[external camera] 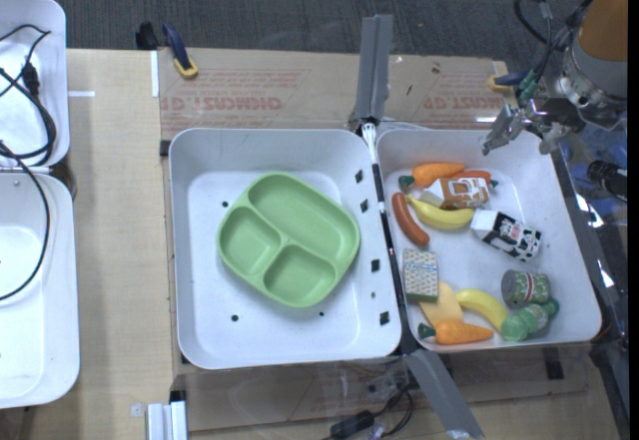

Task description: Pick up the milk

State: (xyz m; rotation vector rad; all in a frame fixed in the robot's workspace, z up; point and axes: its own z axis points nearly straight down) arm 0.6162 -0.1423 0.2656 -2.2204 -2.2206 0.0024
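Milk (507,234): small white carton with black cow patches, lying on its side in the right bin (569,228). Gripper (522,129) hovers above-behind it, apart; fingers look spread, empty, probably.

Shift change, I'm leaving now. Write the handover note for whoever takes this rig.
Gripper: above the right bin's far rim, holding nothing.
Milk carton: on its side in the right bin, black and white, beside a banana, in front of the gripper.
Left bin: holds a green divided plate.
Done: nothing; milk untouched.
Left: descend, grasp, lift the milk.
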